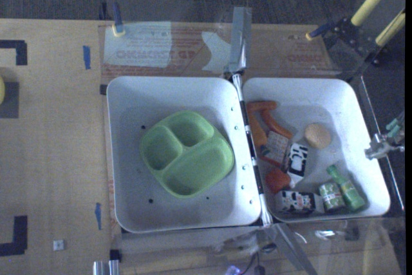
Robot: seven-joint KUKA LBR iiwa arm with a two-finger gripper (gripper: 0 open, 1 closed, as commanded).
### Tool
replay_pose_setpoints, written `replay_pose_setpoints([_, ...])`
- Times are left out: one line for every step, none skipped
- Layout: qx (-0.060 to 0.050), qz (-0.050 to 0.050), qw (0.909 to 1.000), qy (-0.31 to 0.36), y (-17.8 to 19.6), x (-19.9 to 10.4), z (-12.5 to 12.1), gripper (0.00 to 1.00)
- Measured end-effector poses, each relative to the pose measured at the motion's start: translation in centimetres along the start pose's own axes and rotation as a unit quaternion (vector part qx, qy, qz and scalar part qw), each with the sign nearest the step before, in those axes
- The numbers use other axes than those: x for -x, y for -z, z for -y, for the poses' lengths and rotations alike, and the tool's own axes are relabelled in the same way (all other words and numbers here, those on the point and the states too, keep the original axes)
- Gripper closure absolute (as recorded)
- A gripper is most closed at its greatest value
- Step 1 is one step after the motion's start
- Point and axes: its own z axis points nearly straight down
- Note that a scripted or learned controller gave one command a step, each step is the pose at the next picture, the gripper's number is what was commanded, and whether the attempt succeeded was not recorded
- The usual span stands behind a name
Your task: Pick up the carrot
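The tan wooden table (51,158) carries two shallow white plastic bins side by side. The left bin (129,100) holds a green plastic plate with three compartments (187,152). The right bin (344,103) holds the long orange carrot (262,119) along its left wall, near the far corner. Beside it lie a small printed packet (277,148), a black-and-white milk carton (297,160), a round tan bun (317,135), a red tomato-like piece (277,180), a green can (331,196) and a green bottle (346,189). The end effector (386,145) sits at the right bin's right rim, well apart from the carrot; whether it is wide or narrow, I cannot tell.
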Motion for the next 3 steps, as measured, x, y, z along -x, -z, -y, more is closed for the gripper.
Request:
replay_pose_setpoints([0.0, 0.001, 1.0, 0.001, 0.9, 0.0, 0.0, 1.0])
replay_pose_setpoints([0.0, -0.001, 0.9851, 0.172, 1.7, -0.1, -0.1, 1.0])
replay_pose_setpoints([0.001, 0.0, 0.9589, 0.284, 5.1, -4.9, -0.4, 1.0])
